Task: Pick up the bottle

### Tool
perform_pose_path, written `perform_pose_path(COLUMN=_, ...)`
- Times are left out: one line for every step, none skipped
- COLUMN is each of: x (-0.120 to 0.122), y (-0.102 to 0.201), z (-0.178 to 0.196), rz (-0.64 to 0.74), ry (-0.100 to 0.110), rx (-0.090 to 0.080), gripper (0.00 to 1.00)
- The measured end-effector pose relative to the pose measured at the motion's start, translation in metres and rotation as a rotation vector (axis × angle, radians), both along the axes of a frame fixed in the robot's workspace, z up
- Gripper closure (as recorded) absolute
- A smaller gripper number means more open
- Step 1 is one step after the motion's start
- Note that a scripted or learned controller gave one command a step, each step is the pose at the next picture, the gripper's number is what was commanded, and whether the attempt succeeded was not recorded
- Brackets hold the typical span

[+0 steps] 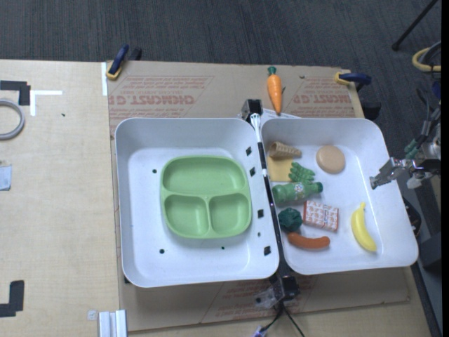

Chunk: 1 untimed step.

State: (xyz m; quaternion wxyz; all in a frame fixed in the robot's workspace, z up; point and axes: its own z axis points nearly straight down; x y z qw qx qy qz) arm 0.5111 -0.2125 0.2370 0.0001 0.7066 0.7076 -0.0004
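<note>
white bins on bench, pincer [384, 176] at right rim, opening unclear, bottle [297, 191] apart

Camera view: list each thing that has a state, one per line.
green bottle: lying on its side in the right bin, untouched
pincer: over the right bin's right rim, holding nothing
green tray: flat in the left bin
banana: lying flat
carrot: outside the bins
</note>
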Motion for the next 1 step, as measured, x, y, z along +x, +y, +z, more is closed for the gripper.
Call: perform_pose_path(x=0.0005, y=-0.0002, z=0.0094, rz=0.002, ry=0.0, rx=-0.001, gripper=1.0)
